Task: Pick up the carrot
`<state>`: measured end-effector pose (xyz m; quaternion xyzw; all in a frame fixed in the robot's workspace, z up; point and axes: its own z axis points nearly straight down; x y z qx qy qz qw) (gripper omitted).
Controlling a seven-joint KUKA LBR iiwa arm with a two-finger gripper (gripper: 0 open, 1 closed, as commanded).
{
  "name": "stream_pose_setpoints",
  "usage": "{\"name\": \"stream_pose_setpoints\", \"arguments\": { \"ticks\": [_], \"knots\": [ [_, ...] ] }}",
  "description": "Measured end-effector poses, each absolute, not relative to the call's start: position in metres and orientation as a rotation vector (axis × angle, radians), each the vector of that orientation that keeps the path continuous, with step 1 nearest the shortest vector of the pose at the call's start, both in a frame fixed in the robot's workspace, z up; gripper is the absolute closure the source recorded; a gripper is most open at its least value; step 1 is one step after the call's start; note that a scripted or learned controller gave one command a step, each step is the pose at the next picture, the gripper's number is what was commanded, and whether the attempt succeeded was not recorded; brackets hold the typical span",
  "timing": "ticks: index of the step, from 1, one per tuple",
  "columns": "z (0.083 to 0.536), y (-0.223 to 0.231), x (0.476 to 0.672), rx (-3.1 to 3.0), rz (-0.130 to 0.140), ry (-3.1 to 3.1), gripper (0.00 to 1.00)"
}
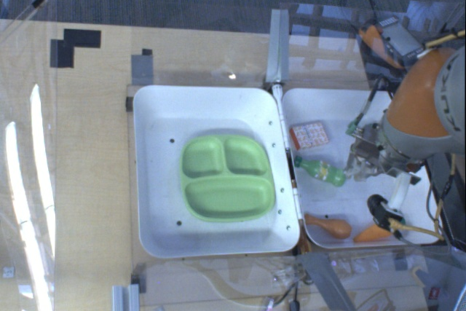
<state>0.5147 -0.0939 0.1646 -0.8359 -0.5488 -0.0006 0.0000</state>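
The gripper (pixel 362 167) hangs over the right bin (pixel 329 107) — fingers hidden, can't tell their state — the carrot (pixel 373 233) lies near, untouched.

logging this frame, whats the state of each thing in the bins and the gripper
green divided plate: flat in the left bin, compartments bare
carrot: lying in the right bin, near edge, not gripped
green bottle: on its side
red patterned packet: lying flat
brown pear-shaped piece: lying down
gripper: above the right bin, beside the bottle
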Motion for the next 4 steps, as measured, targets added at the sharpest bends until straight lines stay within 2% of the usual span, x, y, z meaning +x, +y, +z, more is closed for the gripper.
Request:
{"name": "stream_pose_setpoints", "arguments": {
  "ticks": [1,2,3,4],
  "knots": [
    [0.183,-0.068,0.488,-2.661,-0.001,-1.668,1.0],
    [0.183,-0.049,0.489,-2.736,-0.004,-1.546,1.0],
    [0.183,-0.053,0.488,-2.934,-0.001,-1.123,1.0],
    [0.183,-0.044,0.488,-2.965,-0.002,-1.038,1.0]
  ]
}}
